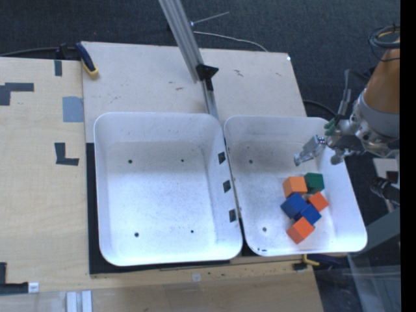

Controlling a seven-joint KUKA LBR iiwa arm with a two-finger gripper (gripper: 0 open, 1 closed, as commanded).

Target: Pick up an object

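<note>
The two-finger metal gripper (311,152), fingers apart and empty, hangs above the right white plastic bin (260,174). Small wooden cubes in orange, blue and green (303,203) lie touching one another near the bin's front right corner. I judge that the fingers may strike a neighbour cube and push the cluster instead of closing on one.

My two bins (162,194) look like smooth white plastic, faintly glossy, their floors speckled with dark scuffs. The blocks (303,207) beside each other in the right bin seem matt, painted wood or plastic; I cannot tell which. My claw (312,149) shows bare grey metal with a dull shine. The bench (39,174) looks like pale matt wood. The slanting rail (182,28) is ribbed, brushed metal.
</note>
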